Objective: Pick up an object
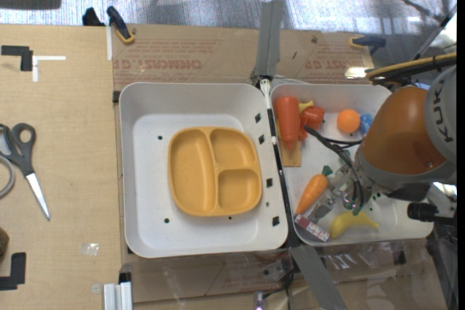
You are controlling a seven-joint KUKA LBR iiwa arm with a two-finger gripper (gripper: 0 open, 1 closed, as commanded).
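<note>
Carrot (313,192) just left of jaws (341,194), banana (353,223) just below | likely light, stiff, slick toy plastic | best pinched mid-body, across narrow width | jaw state: could not tell

Grey KUKA arm (443,120) with rounded orange band (399,131) above the wrist, white lettering, black cable, and metallic two-finger gripper (341,192).

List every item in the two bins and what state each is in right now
Divided yellow plate: upright, flat in left bin.
Carrot: lying in right bin.
Banana: lying beside the tool.
Orange ball: resting near the far wall.
Red cylinder: lying lengthwise.
</note>
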